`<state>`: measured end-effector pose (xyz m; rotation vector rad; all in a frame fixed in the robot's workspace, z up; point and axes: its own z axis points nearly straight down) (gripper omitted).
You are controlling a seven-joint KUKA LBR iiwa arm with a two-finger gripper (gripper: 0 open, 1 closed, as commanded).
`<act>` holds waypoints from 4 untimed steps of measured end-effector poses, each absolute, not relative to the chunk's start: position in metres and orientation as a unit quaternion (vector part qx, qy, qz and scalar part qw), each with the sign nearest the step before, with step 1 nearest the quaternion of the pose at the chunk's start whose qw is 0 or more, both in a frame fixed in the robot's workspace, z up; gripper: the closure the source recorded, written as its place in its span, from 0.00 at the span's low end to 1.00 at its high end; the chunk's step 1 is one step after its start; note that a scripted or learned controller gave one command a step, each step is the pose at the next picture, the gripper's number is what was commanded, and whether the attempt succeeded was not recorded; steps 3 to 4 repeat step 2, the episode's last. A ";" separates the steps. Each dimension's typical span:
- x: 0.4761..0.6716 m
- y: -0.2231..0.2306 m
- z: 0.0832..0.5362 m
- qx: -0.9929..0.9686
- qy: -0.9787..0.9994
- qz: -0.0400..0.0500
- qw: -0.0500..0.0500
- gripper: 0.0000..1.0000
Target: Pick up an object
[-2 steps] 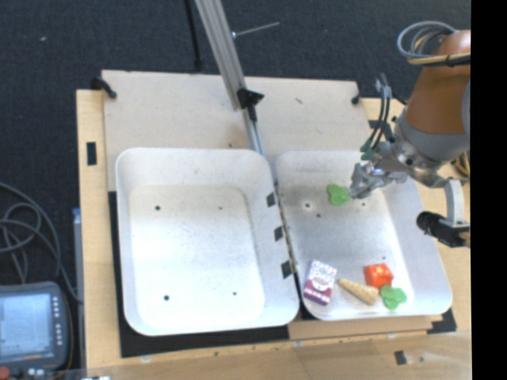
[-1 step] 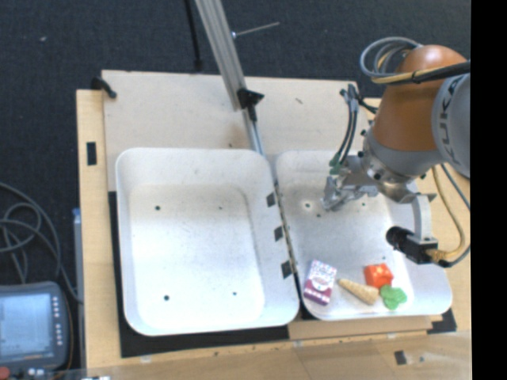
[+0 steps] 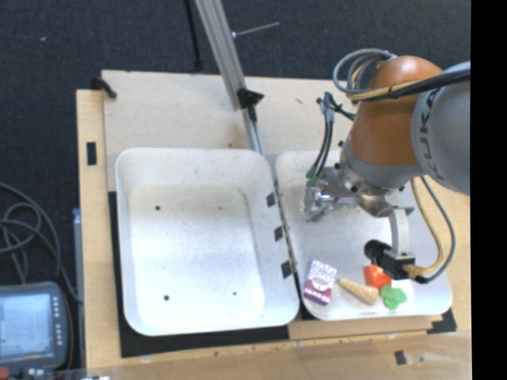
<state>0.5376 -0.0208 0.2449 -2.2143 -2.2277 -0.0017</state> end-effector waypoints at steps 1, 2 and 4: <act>0.517 0.030 0.241 -0.705 -0.710 -0.001 0.001 1.00; 0.507 0.086 0.250 -0.704 -0.710 -0.002 0.000 1.00; 0.507 0.086 0.250 -0.704 -0.710 -0.002 0.000 1.00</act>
